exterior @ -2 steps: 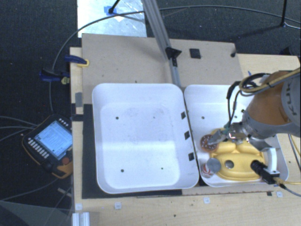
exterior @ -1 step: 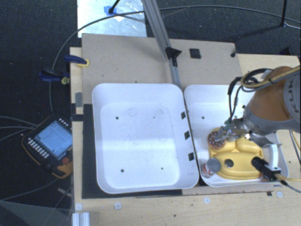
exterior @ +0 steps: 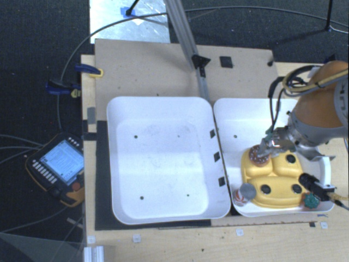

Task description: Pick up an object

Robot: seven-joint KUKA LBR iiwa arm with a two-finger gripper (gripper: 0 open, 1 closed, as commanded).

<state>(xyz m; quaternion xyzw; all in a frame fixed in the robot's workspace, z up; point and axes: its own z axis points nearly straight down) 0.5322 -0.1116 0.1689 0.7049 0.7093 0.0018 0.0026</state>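
One gripper point(exterior: 265, 150) hovers over the yellow toy point(exterior: 272, 180); its state cannot be told; it should descend squarely.

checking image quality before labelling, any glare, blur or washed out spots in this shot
Camera view: the left bin and right bin are bright enough to lose surface detail; the floor patch at top glares pale; the gripper over the yellow toy looks soft and small; the pendant screen glows blue.
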